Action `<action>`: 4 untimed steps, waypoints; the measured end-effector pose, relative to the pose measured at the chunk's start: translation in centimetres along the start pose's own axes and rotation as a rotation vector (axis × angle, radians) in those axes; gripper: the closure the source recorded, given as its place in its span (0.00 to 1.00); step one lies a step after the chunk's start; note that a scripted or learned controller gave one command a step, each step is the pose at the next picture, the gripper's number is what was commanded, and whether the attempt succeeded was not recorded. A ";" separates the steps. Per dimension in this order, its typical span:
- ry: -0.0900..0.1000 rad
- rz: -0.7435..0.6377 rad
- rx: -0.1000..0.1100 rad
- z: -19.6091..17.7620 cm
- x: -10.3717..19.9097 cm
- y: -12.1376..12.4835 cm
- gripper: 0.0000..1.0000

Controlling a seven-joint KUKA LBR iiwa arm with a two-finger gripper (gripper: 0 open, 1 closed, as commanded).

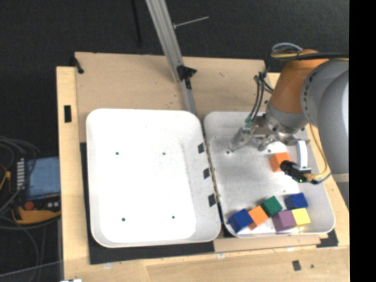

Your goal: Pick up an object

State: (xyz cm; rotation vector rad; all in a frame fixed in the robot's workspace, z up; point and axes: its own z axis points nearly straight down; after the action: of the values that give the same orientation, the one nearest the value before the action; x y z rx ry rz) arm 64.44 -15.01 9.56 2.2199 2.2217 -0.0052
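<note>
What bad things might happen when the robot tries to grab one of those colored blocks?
1. The blue, orange, green, purple and yellow blocks sit packed together by the right bin's near wall, so the fingers might shove neighbours instead of closing on one.
2. The gripper is at the bin's far end, away from that cluster, so closing there would likely catch nothing.
3. Another orange block lies right under the wrist and could get knocked.

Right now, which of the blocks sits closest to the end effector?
The orange block lying alone beside the end effector; the others, including a second orange block, cluster along the right bin's near edge.
</note>
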 end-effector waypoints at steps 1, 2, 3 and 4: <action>0.001 0.002 -0.007 -1.4 -0.1 0.2 1.00; 0.002 0.001 -0.008 -6.0 -0.6 -0.1 1.00; 0.001 0.001 -0.009 -11.1 -1.5 -0.3 1.00; 0.001 -0.001 -0.009 -16.3 -1.7 -0.2 1.00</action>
State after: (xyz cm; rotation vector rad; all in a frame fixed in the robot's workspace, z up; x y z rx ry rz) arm 64.27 -16.64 25.82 2.2143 2.2191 0.0066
